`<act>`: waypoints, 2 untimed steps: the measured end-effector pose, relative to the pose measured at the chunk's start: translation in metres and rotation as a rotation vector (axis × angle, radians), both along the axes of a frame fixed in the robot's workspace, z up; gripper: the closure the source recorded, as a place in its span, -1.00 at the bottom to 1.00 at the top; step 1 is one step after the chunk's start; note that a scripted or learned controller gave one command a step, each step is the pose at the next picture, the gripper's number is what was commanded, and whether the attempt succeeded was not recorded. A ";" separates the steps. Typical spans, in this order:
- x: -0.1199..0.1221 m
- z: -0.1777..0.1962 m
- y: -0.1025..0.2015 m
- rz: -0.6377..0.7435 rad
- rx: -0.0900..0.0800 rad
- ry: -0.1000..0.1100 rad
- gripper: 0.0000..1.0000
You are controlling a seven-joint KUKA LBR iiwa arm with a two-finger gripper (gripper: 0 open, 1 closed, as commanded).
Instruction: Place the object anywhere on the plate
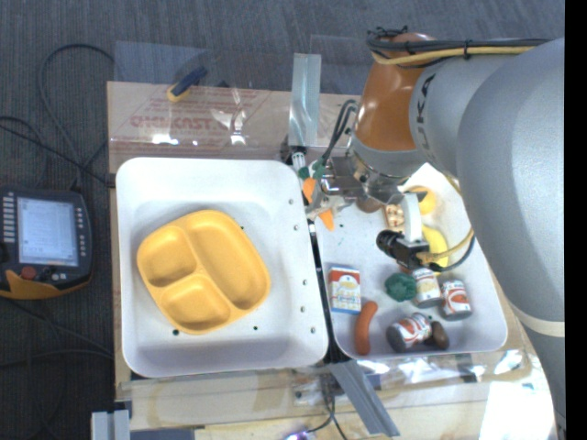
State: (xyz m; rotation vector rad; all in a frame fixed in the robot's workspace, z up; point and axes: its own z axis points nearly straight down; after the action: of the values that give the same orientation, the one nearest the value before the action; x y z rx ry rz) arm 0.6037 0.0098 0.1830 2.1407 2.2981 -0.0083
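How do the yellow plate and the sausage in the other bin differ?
The yellow plate is broad, with three compartments; the sausage is a slim reddish-brown link. The plate sits in the left bin, the sausage among clutter in the right bin. Both lie flat.

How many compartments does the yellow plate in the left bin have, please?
3: the yellow plate has one large compartment on its right side, one at upper left, and one at lower left.
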 end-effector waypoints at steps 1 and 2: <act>-0.026 0.000 0.074 -0.020 0.005 0.001 1.00; 0.016 0.069 0.142 0.245 0.003 -0.005 1.00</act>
State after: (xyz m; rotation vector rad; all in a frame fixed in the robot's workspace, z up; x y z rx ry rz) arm 0.6196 0.1522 0.2517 1.8421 2.5413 0.0002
